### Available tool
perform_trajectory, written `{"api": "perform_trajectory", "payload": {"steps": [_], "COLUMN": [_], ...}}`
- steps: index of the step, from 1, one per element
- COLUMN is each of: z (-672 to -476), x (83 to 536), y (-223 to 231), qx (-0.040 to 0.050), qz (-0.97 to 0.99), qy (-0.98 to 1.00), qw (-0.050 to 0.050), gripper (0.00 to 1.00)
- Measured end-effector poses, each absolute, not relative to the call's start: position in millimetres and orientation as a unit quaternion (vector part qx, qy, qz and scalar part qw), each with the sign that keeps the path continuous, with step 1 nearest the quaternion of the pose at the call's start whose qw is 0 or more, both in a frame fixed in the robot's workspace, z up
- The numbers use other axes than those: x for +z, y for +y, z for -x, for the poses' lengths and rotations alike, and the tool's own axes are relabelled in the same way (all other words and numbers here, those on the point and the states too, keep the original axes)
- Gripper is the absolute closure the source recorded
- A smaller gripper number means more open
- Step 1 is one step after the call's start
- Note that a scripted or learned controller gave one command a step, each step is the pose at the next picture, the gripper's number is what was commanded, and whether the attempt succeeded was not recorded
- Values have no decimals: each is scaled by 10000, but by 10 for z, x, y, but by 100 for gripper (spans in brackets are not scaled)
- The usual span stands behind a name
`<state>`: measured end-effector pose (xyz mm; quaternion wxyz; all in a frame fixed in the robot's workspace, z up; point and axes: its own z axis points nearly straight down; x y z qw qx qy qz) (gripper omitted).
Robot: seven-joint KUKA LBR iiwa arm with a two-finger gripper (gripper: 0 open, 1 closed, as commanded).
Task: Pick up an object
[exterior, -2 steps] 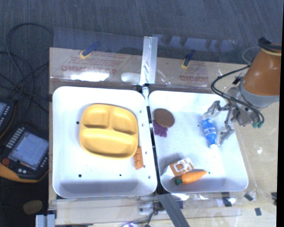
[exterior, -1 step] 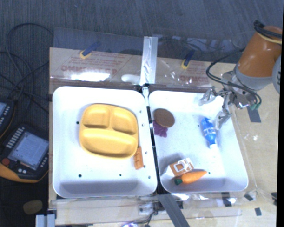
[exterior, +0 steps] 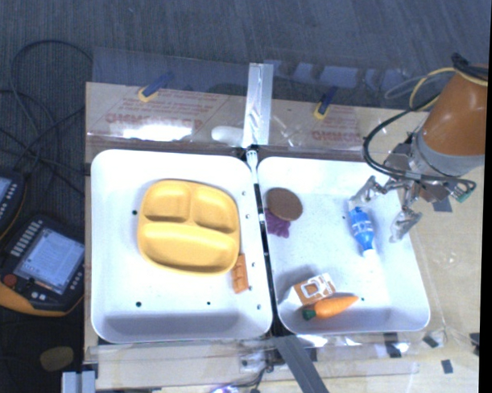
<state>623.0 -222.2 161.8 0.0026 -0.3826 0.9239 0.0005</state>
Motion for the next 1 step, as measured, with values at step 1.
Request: {"api": "perform_trajectory", "payload": {"steps": [1], "z": [-6206], "x": [1825], "y": [-2213], "qx": [1], "qz": [5057], "qy": [8627], "qw": [31], "gripper": [0]}}
